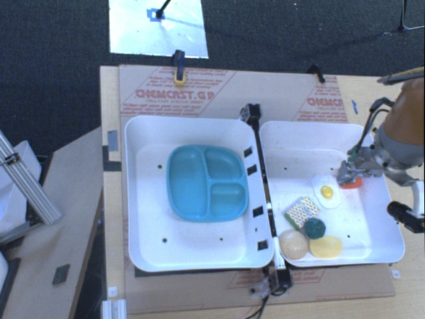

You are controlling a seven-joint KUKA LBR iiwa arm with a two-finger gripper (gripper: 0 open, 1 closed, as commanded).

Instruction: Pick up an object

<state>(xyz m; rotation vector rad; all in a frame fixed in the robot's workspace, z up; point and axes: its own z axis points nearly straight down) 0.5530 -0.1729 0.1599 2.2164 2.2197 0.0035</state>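
In the right bin (292, 138) lie a fried egg toy (326, 193), a yellow-and-white checkered block (302, 210), a dark teal ball (314, 228), a beige round piece (293, 244) and a yellow oval piece (325, 246). My gripper (350, 174) hangs low at the bin's right side, just right of the egg. A small red-orange object (352, 183) shows directly under its tip. The arm's body hides whether that object sits between the fingers.
The left bin (143, 178) holds a blue divided plate (204, 182). A black divider with clips (259, 178) runs between the bins. A yellow clamp (180, 77) sits at the board's far edge. A metal rail (26, 188) lies at the left.
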